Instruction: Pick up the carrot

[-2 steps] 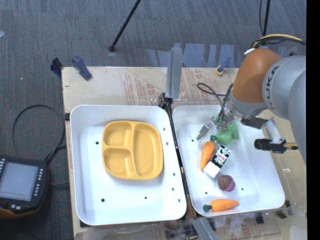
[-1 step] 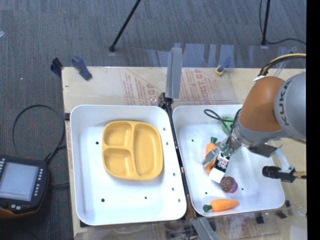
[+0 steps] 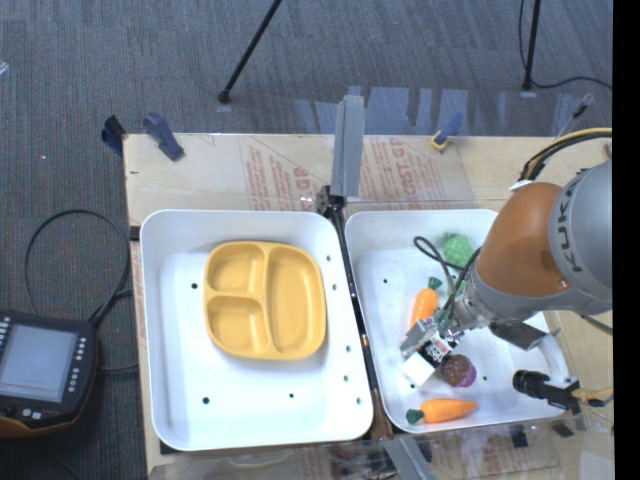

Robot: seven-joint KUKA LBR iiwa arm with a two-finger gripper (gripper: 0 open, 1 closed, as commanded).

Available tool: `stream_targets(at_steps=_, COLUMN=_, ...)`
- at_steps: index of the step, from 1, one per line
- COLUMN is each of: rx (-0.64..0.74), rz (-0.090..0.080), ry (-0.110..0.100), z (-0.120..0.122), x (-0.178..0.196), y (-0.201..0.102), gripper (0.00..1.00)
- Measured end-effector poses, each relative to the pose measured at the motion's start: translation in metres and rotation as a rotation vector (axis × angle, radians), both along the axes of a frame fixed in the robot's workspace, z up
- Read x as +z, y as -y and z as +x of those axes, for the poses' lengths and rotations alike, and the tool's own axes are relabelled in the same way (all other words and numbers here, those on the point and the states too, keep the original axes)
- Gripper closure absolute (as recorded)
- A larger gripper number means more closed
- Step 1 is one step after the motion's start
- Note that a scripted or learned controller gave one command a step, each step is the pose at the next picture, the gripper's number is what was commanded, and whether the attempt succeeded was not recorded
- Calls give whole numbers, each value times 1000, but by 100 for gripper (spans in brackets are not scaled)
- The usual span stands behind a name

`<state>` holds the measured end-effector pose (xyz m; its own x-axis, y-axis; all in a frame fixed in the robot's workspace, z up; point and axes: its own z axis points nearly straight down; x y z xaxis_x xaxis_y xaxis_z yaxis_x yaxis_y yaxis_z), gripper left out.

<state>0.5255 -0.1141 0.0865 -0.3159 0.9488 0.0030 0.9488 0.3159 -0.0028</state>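
Two carrots in the right bin (image 3: 372,230), both orange with little green tops. One carrot (image 3: 424,306) sits about mid-bin, tilted, green top pointing to roughly 1 o'clock. The other carrot (image 3: 443,409) lies nearly flat along the bin's 6 o'clock edge, green top toward 9 o'clock, tip toward 3.

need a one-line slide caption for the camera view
KUKA arm lowers its gripper beside a carrot in the right bin; a second carrot lies nearer the front.
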Motion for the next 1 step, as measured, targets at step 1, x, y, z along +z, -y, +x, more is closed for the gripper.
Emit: stream_targets(at_steps=1, rx=655, rz=1, ry=5, z=38, x=1, y=-12, gripper=0)
